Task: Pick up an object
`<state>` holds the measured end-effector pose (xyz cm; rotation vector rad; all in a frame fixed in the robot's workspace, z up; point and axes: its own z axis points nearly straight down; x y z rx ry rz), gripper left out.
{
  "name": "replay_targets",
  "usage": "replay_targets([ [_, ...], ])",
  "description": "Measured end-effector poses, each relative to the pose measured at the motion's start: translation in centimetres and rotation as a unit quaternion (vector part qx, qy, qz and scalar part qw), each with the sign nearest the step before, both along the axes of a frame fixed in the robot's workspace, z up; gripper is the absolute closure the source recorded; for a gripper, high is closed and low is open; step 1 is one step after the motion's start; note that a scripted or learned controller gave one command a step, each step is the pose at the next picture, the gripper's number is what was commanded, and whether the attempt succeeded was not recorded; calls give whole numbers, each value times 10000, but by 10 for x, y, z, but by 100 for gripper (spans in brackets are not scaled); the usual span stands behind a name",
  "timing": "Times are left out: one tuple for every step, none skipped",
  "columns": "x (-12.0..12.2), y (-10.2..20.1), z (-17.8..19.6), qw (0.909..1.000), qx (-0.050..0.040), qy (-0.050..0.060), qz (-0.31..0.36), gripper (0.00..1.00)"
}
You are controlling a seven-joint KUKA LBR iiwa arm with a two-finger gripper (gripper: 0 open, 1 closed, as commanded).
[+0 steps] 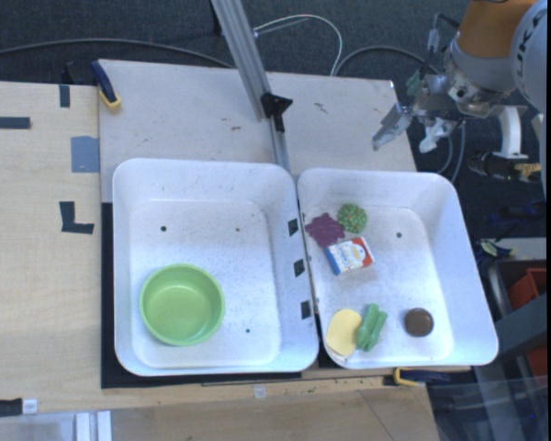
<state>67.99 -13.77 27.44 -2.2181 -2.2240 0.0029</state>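
- Your left bin [202, 186] is white, black-flecked, with a lime-green bowl [182, 304] at 7 o'clock.
- Your right bin [441, 237] is white: purple piece [323, 229], green ball [352, 217], red-white-blue carton [350, 255], yellow piece [343, 331], green pod [371, 326], brown ball [418, 322].

In the right bin [441, 246] I see a purple piece [323, 229] touching a green bumpy ball [352, 217], a small carton [350, 255] just nearer, then a yellow piece [343, 331], green pod [371, 327] and brown ball [418, 322]. A green bowl [182, 304] sits upright in the left bin [202, 186].
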Motion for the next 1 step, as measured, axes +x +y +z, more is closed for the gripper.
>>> replay_targets([
  [0, 0, 0, 10000, -3, 1, -2, 0],
])
